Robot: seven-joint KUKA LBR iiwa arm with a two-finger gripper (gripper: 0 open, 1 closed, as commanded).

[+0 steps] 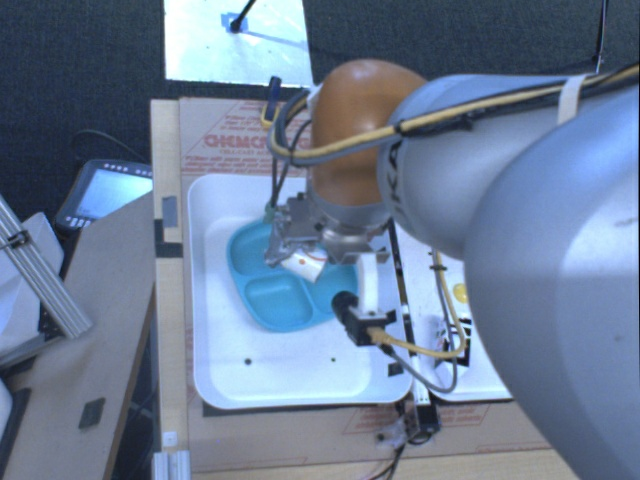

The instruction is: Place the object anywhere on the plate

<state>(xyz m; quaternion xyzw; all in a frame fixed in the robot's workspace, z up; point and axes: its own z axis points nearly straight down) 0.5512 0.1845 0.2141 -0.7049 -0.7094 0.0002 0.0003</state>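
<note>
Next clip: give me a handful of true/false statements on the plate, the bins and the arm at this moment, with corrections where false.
1. The plate is blue with compartments. True.
2. The plate lies in the right bin. False: it lies in the left bin.
3. The gripper is over the plate. True.
4. The arm reaches in from the left. False: from the right.
5. The bins are black. False: white.

Dark carpet-like floor (80,58) fills the upper frame; a pale sheet (235,28), perhaps metal, lies at upper centre; wooden surface (110,308) at left.
</note>
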